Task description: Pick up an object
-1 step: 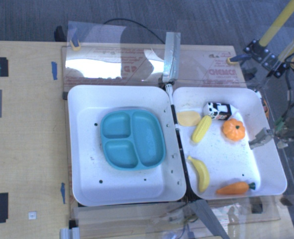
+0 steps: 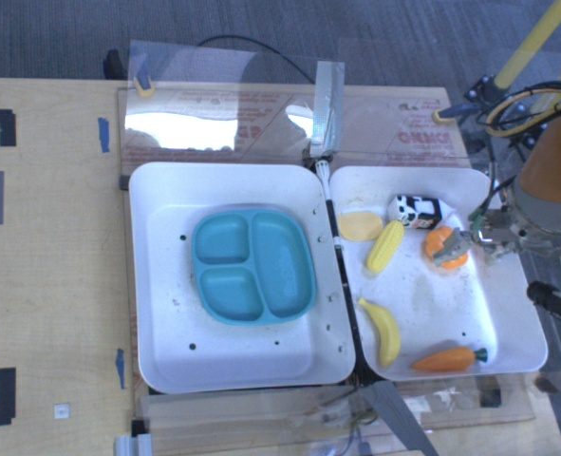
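Nearest the camera, a toy carrot (image 2: 448, 358) lies along the front wall of the right bin (image 2: 517, 297), its green top pointing right. Up by that bin's right wall the pincer (image 2: 462, 239) reaches in from the arm, whose grey wrist and orange band sit just outside the rim; whether its fingers are spread or closed I cannot tell, since they merge with what lies under them. Directly at its tip, touching or overlapped by it, sits an orange fruit-like toy (image 2: 443, 247), though nothing shows it clamped between the fingers. Just behind and left of that toy lies a black-and-white toy cow (image 2: 417, 210), close to the bin's back wall. Farther left is a yellow corn cob (image 2: 385, 245), tilted, with a pale yellow flat piece (image 2: 360, 225) beside its upper end. A banana (image 2: 383, 328) curves toward the front of the bin, well apart from the pincer and near the divide between bins. Across that divide, the left bin (image 2: 157, 283) holds a teal divided plate (image 2: 254, 265) with three compartments, lying flat near its middle. Both bins rest on the pale wooden worktop (image 2: 47, 255).
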